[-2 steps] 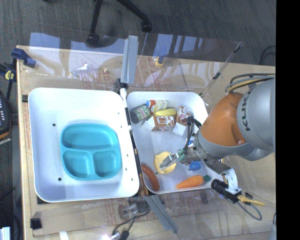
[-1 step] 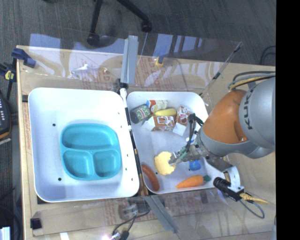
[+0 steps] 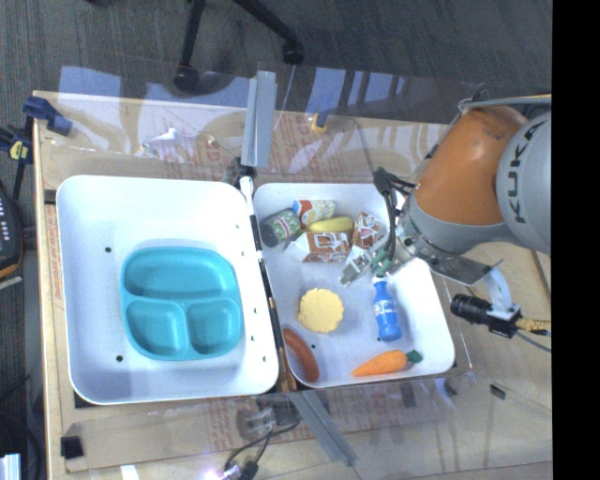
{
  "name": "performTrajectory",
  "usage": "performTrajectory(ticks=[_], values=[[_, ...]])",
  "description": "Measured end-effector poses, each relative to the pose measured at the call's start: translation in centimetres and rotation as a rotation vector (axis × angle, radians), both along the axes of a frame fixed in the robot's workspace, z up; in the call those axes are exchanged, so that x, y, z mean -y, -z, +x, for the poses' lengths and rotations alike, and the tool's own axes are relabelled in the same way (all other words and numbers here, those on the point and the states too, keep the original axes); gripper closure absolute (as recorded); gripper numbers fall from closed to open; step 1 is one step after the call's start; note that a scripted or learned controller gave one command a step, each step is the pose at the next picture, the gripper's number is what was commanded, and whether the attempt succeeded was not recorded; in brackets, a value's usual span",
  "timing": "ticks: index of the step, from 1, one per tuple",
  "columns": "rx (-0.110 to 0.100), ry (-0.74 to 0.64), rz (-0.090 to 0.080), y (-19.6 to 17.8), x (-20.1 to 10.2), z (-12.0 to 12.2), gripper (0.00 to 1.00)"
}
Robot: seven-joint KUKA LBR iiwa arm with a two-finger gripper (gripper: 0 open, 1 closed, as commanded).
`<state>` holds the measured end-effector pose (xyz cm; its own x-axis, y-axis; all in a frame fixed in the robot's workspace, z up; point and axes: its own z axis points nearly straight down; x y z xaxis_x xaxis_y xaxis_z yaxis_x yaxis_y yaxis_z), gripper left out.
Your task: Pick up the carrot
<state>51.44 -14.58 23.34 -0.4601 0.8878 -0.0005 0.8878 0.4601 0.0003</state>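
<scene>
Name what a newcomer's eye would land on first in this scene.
First, the grey arm with its orange band looming over the right bin, its gripper low among small toys. Then the turquoise divided tray in the left bin, and the carrot near the right bin's front edge.

a robotics lab: plywood bench (image 3: 141,141), grey carpet (image 3: 94,37), office chair base (image 3: 234,28).

Orange carrot (image 3: 382,364), green top; blue bottle (image 3: 386,316); turquoise tray (image 3: 180,302); white bins (image 3: 84,216).
</scene>
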Motion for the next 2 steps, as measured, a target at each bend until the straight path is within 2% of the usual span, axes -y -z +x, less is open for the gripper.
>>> performTrajectory(ticks=[1, 2], values=[[0.000, 0.000, 0.000, 0.0, 0.0, 0.0, 0.00], [-0.002, -0.136, 0.001, 2.2, -0.8, -3.2, 0.00]])
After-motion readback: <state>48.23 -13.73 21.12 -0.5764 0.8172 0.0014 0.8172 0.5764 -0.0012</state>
